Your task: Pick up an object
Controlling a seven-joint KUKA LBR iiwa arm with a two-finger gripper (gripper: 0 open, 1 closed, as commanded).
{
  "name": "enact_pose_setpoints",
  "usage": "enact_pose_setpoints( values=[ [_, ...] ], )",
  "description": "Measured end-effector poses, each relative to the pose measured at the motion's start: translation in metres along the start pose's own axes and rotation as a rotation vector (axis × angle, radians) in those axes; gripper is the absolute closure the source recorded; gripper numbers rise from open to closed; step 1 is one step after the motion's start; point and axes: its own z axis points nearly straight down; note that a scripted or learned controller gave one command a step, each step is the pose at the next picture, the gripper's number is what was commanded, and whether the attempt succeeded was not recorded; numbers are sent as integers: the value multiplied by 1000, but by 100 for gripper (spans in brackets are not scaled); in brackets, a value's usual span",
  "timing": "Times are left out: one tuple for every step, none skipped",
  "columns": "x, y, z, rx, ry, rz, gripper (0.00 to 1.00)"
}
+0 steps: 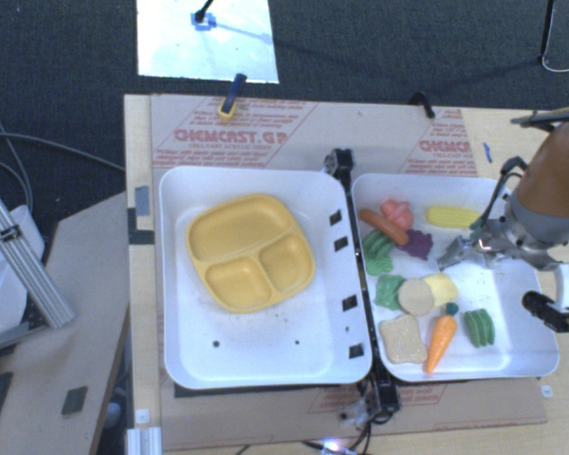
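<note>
The right bin [522,344] holds several toy foods. An orange sausage [384,226], a pink piece [396,212], a yellow corn cob [452,218] and purple grapes [417,245] lie toward the back. In front of them are green leafy pieces [377,251], a yellow lemon [443,285], a beige round piece [416,298], a bread slice [404,338], a carrot [439,340] and a green pickle [479,327]. My gripper [463,250] hangs low over the bin's middle, right of the grapes and just behind the lemon. Nothing is visibly held in it.
The left bin [199,349] carries a yellow divided plate [250,251]. A black hinge strip [353,263] runs between the bins. The arm's orange band [553,172] and grey wrist cover the right bin's far right side. A black part [548,309] juts over its right rim.
</note>
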Motion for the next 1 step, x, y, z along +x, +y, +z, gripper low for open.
enact_pose_setpoints(
  values=[
    [0,-89,1,2,1,2,0]
  ],
)
